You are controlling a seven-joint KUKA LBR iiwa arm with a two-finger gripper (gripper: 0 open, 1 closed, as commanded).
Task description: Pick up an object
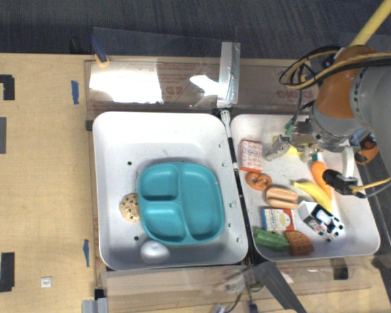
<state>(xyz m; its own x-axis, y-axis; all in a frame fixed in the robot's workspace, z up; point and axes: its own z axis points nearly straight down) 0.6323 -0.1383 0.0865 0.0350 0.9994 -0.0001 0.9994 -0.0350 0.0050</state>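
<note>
In the left bin (111, 142), smooth teal divided tray (180, 202), speckled round cookie (129, 207)

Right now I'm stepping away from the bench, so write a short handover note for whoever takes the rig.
Hand: low over the far end of the right bin, near the red-and-white packet; nothing visibly held, and whether it is open or shut is unclear.
Right bin: pretzel, hot dog, banana, carrot, green vegetable, small box.
Left bin: teal divided tray, cookie, a pale round object.
Done: arm is positioned over the right bin.
Left: grasp and lift one object.
</note>
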